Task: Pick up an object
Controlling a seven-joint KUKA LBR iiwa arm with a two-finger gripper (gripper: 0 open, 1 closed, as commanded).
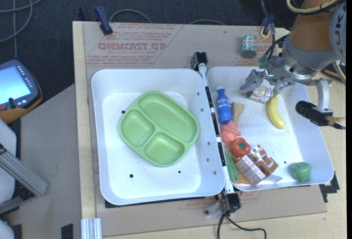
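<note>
Tabletop [137, 40] carries two white bins side by side, so one can serve as source and the other as drop. Left bin [110, 177] holds only a green tray [159, 128], lying flat in its middle. Right bin [316, 142] holds the loose items, most crowded along its left wall: a blue bottle [223, 105], a tomato [240, 148], a carton [256, 165]. A banana [275, 112] and a green apple [300, 171] lie apart, easier to reach. Arm [316, 18] hangs over the bin's far end, with the hand [263, 85] low beside the banana's top, over a small pale item; its fingers look spread, holding nothing that I can see.
</note>
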